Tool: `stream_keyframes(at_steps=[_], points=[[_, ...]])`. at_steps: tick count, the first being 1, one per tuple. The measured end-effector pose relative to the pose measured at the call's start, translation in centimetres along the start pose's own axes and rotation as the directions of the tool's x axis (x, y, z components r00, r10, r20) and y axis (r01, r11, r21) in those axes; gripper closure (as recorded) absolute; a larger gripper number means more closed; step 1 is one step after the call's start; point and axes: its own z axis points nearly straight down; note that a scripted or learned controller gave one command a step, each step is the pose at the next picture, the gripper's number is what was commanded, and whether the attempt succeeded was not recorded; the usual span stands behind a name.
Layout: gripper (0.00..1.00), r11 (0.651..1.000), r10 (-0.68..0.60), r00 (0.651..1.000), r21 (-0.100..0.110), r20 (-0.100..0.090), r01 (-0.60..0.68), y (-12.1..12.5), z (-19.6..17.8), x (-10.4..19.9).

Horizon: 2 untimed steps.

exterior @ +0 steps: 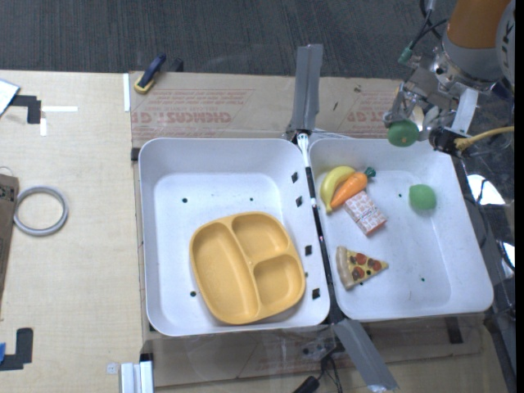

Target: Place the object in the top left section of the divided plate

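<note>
Green ball pinched in the gripper over the right bin's far edge; divided plate sits well down-left of it, top-left section nearest.

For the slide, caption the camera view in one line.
Gripper carries a green ball above the right bin; the yellow divided plate waits in the left bin.

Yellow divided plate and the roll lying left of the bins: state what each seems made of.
The yellow divided plate looks like moulded plastic, matte to slightly satin: one uniform colour, rounded ridges, soft highlights. The grey ring-shaped roll on the wooden bench is probably adhesive tape, with a thin, pale, faintly glossy band; the exact material is unclear.
</note>
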Motion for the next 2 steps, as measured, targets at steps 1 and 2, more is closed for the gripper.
stream_keyframes(at_steps=[1,2], points=[[1.00,0.796,0.605,0.796,0.003,0.003,-0.605,-1.1,8.4,2.3],[1.00,0.662,0.750,0.662,0.001,0.000,-0.750,-3.5,-4.2,4.4]])
